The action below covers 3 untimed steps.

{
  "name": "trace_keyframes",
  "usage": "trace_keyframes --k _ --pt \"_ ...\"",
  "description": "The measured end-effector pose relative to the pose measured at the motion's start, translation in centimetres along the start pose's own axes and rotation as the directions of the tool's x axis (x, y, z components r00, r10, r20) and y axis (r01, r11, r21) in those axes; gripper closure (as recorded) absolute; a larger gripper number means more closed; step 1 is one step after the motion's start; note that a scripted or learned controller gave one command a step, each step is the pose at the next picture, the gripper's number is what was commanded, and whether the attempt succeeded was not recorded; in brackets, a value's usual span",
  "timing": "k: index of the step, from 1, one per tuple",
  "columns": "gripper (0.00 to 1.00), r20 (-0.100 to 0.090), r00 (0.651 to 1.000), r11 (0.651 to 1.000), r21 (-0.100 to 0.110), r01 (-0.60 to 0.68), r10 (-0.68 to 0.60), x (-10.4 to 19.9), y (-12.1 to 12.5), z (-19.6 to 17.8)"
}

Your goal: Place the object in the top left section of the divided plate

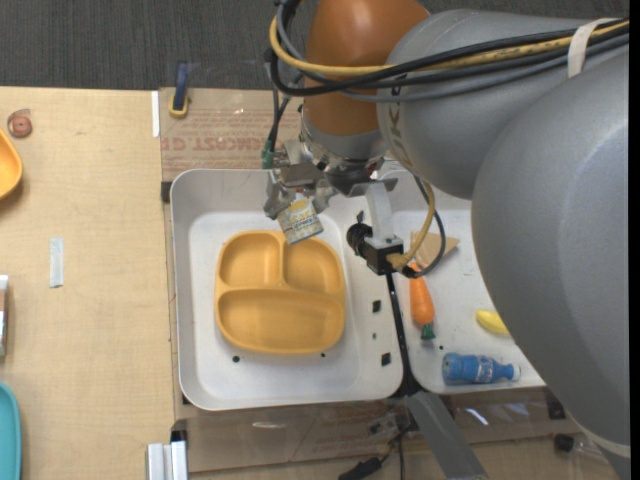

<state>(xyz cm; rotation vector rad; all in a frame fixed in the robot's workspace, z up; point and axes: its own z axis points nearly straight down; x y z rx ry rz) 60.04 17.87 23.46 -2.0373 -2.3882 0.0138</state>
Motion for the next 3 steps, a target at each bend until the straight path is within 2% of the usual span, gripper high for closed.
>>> trace_keyframes --k 1,2,3 --pt "0.0 0.0 1.0 1.0 0.0 0.0 0.0 0.0 0.0 0.0" --pt "1.0 0.004 1.0 1.0 0.007 0.001 -0.001 -0.1 0.1 -0.5" --pt "1.0 0.0 0.995 0.995 -0.001 0.103 -0.103 3.4 -6.5 -4.5"
